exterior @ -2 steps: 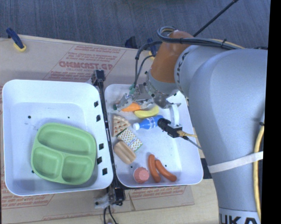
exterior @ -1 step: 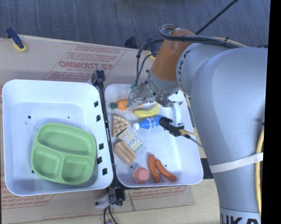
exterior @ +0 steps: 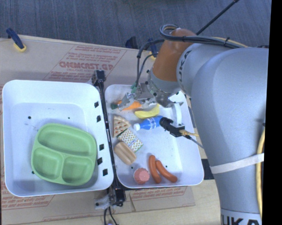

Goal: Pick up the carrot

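Nearly there: my pincer down at carrot, bin's twelve o'clock; grip cannot tell, lift pending.

You have two white bins; a pale green plate; an orange carrot; a yellow banana; a blue bottle – white-capped; reddish sausages; a checkered green-and-white packet.

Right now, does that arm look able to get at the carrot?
Probably yes. The gripper is low at the far end of the right bin, right over the carrot. The banana lies close beside it, but nothing covers the carrot.
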{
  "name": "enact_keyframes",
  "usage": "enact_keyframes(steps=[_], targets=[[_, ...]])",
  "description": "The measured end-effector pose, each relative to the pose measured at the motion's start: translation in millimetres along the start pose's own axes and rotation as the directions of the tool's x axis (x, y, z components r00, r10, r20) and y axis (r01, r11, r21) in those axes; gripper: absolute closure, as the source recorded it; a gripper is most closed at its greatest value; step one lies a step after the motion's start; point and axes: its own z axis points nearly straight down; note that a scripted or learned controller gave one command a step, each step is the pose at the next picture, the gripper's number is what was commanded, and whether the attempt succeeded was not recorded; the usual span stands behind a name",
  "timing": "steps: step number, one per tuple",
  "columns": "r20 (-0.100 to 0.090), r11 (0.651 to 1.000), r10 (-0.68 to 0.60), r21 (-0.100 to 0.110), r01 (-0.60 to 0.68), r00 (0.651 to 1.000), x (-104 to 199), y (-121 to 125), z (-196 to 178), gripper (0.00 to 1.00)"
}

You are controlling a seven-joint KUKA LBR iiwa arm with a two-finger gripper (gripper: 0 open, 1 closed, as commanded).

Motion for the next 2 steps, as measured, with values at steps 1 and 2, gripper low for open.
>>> enact_keyframes(steps=[1,2], targets=[[-0.003,0.992,0.122,0.002,-0.122,0.992,-2.2,1.2,21.8,0.0],[-0.004,0.993,0.119,0.009,-0.119,0.993,-1.9,0.3,12.0,1.0]])
